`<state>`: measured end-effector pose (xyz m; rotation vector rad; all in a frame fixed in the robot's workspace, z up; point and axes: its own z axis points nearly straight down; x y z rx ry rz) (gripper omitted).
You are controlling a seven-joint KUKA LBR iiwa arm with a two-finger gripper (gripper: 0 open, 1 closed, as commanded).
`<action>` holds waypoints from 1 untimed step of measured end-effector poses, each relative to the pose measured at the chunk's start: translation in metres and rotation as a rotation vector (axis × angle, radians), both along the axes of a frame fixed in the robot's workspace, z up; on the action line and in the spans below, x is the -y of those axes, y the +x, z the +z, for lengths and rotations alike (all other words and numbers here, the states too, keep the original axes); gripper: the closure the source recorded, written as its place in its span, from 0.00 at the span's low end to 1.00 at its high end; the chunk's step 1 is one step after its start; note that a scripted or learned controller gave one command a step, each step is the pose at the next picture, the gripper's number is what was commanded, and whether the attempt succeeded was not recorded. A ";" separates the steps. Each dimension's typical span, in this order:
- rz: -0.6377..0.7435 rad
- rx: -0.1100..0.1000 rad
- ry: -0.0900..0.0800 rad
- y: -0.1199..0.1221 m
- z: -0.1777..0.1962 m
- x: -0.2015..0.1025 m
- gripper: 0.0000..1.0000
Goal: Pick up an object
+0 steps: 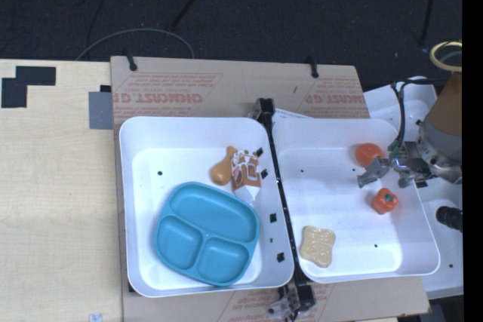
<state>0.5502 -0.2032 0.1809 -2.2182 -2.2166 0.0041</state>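
Observation:
My gripper (389,176) hangs over the right side of the right bin (355,268), reaching in from the right. Its grey fingers (371,176) stand open with nothing between them. An orange round toy (367,154) lies just up and left of the fingers. A small red-orange toy with a green top (384,201) sits just below the gripper. A tan waffle-shaped piece (318,246) lies near the bin's front left.
The left bin (139,162) holds a blue divided plate (205,233), a tan drumstick-like toy (223,168) and a brown-and-white packet (246,168). A black divider clip (266,111) sits where the bins meet. Cables and a white cloth lie at the right.

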 end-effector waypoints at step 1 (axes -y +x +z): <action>0.001 0.011 -0.004 0.003 -0.059 -0.004 0.00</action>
